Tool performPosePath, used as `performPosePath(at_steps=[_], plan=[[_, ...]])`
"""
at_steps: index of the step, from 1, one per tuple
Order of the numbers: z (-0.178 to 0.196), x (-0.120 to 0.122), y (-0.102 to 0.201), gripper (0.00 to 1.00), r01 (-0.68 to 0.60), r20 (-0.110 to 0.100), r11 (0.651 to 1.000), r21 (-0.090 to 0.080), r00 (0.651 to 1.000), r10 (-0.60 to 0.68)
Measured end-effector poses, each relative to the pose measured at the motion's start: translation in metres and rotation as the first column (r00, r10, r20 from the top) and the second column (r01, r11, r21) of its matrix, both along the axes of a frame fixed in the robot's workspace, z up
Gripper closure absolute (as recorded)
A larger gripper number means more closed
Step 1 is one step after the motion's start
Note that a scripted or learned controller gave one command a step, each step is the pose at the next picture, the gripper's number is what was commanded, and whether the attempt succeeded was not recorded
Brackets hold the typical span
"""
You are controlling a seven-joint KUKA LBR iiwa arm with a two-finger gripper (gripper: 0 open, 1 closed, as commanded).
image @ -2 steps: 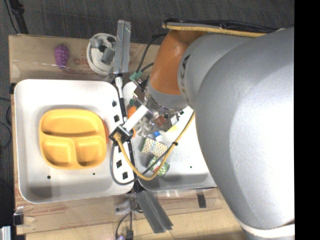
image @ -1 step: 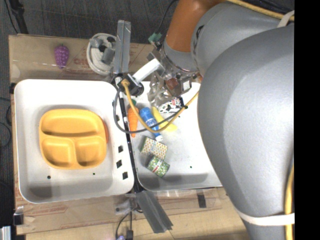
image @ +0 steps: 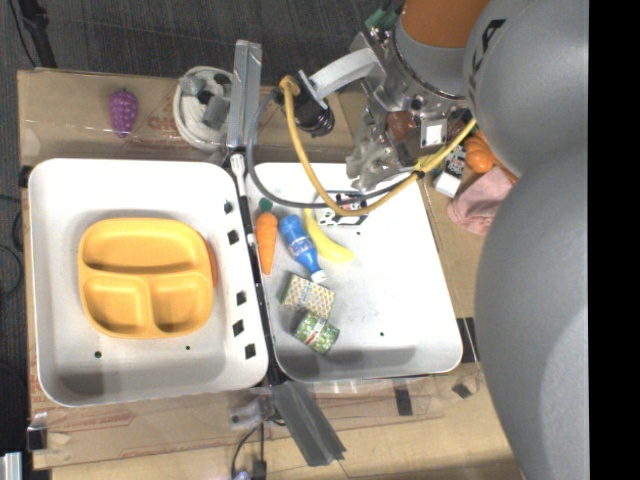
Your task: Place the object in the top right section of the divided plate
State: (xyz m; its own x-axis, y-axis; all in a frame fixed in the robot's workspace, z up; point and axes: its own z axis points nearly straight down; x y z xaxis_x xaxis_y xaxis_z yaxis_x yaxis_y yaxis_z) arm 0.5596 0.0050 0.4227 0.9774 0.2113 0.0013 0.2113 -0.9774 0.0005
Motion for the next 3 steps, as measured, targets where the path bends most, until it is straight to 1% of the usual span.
performPosePath(at_steps=[1, 2, 3], plan=[[-0.11, -0.042, 0.087, 1.0, -0.021, -0.006, 1.0, -0.001, 1.0, 0.021], [-0.117, -0.084, 0.085, 1.0, 0.006, -0.005, 1.0, -0.001, 1.0, -0.006], [-0.119, -0.033, 0.098, 1.0, -0.236, -0.009, 0.972, 0.002, 0.972, 0.236]])
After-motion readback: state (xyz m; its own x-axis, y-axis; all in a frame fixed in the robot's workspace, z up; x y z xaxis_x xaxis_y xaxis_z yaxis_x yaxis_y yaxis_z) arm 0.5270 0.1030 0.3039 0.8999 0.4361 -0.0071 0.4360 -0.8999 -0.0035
